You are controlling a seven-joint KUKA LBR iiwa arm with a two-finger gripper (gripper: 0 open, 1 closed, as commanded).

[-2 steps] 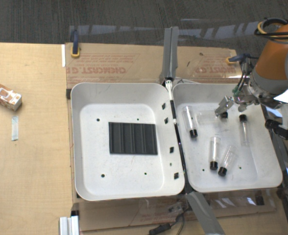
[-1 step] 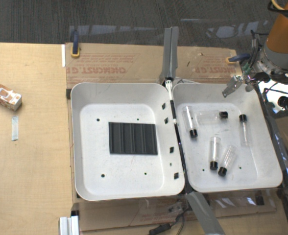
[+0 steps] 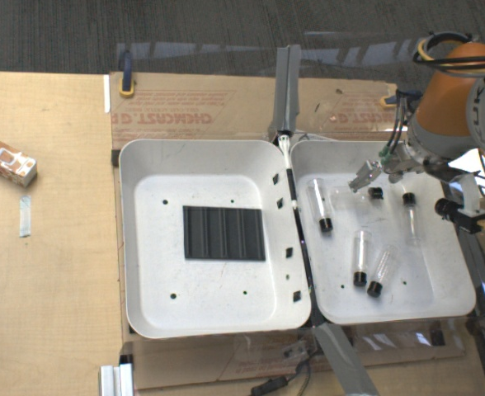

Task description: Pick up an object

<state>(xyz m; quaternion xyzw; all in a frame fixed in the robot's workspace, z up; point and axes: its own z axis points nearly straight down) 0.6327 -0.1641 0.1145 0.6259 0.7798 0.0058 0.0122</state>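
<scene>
1. Two shallow white plastic bins sit side by side in the middle of the frame: the left bin (image 3: 143, 221) carries a dark ribbed rectangular mat (image 3: 223, 233) at its centre, and the right bin (image 3: 440, 287) holds the loose items, so that is where a pick has to happen.
2. In the right bin lie several clear plastic tubes with black caps: one (image 3: 320, 206) near its left wall, a pair (image 3: 369, 266) close together at lower centre, and one (image 3: 410, 213) toward the right.
3. The metal two-finger gripper (image 3: 366, 176) hangs at the upper part of the right bin, carried by the grey and orange arm (image 3: 453, 89) from the upper right corner.
4. Nothing shows between its tips; whether they are parted or closed I cannot tell.
5. A small black cap-like piece (image 3: 376, 193) lies just below the gripper, probably the nearest target.
</scene>
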